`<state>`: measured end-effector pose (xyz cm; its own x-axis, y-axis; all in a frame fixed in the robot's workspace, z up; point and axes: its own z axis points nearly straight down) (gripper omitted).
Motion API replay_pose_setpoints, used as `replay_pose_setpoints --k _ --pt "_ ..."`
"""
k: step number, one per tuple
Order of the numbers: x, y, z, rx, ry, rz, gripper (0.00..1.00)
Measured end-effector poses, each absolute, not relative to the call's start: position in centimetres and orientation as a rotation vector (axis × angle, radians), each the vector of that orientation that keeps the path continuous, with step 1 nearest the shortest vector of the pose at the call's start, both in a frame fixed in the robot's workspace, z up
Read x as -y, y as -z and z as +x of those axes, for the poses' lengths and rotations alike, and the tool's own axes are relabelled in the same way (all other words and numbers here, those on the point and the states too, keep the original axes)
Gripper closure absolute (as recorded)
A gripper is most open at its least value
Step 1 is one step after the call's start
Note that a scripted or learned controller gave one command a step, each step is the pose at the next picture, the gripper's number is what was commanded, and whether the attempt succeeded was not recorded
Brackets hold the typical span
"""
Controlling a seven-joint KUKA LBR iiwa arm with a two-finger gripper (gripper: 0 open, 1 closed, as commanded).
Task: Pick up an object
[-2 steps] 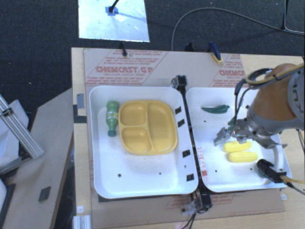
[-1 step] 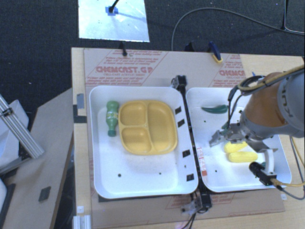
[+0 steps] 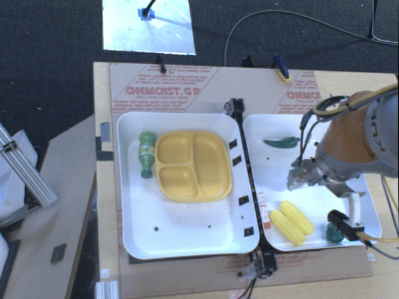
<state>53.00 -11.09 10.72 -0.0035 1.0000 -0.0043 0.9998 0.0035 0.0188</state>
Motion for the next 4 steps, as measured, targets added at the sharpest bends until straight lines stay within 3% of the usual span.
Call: replay_pose_setpoints --k 1,3,4 --pt "11.3 -15.0 53.2 -2.223 -0.004 2.214 1.0" --pt "10.7 -26.3 53.1 -2.224 -0.005 2.211 1.0" --pt "5.2 -26.0 53.1 -2.232 -0.003 2.211 1.0"
